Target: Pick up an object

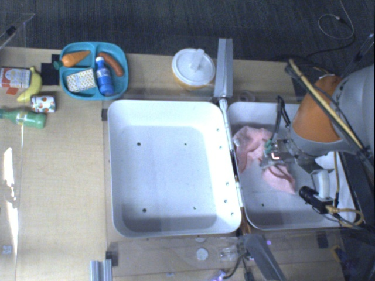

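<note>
Pink cloth (253, 148) lies crumpled in the right bin (258, 215), bunched toward the wall it shares with the left bin (170, 168), with a further fold of the same pink showing lower down beside the arm's wrist. It appears to be the one loose thing in either bin, so it is presumably what the task means by an object. The pincer (275, 154) is down inside that bin at the cloth's right edge, low and close to the fabric, which suits a grab at soft stuff that has to be pinched from its upper folds; whether it is open, closed or has any cloth in it I cannot tell, since the wrist and cables crowd that spot. The arm (316, 119) leans in from the right, its orange band over the bin's far corner. Both bins are shallow white trays with smooth floors and a few small dots, set touching side by side on a pale wooden tabletop (58, 174). Well apart on the tabletop, beyond the left bin, sit a blue divided plate (120, 60) of toy food, a white lidded cup (193, 67), a banana (32, 85) and a small can (43, 103). Dark carpet (176, 7) runs behind the tabletop.
</note>
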Tool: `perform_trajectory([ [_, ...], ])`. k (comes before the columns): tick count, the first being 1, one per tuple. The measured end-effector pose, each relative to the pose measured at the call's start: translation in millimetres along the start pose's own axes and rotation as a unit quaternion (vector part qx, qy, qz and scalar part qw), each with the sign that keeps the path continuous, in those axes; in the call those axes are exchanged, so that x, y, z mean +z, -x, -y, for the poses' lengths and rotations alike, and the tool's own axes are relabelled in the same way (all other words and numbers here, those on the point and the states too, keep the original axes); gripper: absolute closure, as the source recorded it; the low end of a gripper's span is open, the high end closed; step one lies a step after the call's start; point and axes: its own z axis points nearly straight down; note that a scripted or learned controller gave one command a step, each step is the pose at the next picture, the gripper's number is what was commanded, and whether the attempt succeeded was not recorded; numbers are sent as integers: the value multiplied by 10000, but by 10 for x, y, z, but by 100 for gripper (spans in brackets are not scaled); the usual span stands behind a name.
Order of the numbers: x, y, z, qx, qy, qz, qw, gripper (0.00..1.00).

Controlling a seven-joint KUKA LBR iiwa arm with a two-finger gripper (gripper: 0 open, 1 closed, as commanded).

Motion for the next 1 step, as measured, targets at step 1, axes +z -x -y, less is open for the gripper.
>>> perform_trajectory([
  [1,-919,-256,-800,-433,-77,-17,9990,100],
])
